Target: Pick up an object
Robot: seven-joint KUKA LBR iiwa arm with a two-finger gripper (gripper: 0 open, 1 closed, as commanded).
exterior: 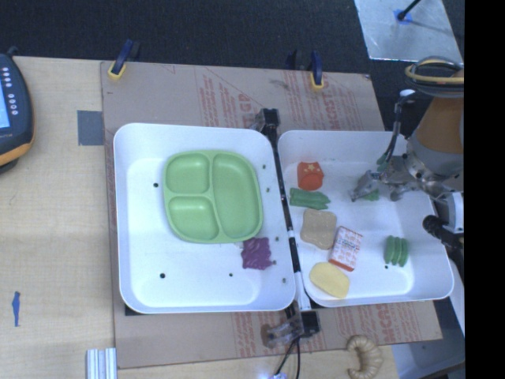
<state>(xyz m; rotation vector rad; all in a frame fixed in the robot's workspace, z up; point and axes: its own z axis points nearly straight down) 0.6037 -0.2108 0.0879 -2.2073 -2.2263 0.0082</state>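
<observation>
The red-and-white packet (pixel 346 248) carries print too small to read; the cardboard sheet (pixel 205 93) has faint red lettering. The gripper (pixel 364 192) fingers spread apart, empty.

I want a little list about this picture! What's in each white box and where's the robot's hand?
left bin: green three-part plastic plate; purple crumpled toy beside the plate's lower right corner
right bin: red-orange toy block; long green bean-like toy; tan bread-slice toy; red and white packet; yellow rounded toy; small green ridged toy
gripper: over the right bin's upper right part
held: nothing seen between the jaws
</observation>
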